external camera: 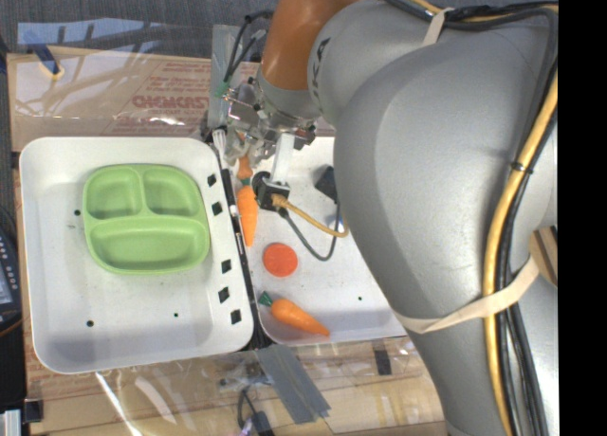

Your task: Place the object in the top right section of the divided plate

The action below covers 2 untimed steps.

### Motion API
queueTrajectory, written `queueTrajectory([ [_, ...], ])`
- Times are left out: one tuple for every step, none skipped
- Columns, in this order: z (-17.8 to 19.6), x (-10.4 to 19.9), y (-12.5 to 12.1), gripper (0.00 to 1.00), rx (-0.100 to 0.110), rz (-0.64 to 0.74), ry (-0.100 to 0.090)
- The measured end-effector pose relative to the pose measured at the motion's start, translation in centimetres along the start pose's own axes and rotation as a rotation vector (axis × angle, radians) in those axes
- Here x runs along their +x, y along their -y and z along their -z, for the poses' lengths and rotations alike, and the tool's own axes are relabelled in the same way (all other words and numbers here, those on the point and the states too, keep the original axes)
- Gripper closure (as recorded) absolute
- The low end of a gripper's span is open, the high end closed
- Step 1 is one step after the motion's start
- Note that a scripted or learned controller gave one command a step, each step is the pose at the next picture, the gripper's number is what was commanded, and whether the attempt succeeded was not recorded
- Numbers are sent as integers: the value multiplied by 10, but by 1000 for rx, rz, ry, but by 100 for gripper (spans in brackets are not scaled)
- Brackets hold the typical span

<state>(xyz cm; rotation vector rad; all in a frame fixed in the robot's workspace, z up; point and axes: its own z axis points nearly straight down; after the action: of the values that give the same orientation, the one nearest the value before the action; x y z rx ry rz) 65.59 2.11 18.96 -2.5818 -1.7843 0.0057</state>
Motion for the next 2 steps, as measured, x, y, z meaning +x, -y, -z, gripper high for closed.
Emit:
queueTrajectory([
  [0, 55, 38, 100, 4, -87, 2],
  [1, 6, 2, 100, -2, 287, 1],
])
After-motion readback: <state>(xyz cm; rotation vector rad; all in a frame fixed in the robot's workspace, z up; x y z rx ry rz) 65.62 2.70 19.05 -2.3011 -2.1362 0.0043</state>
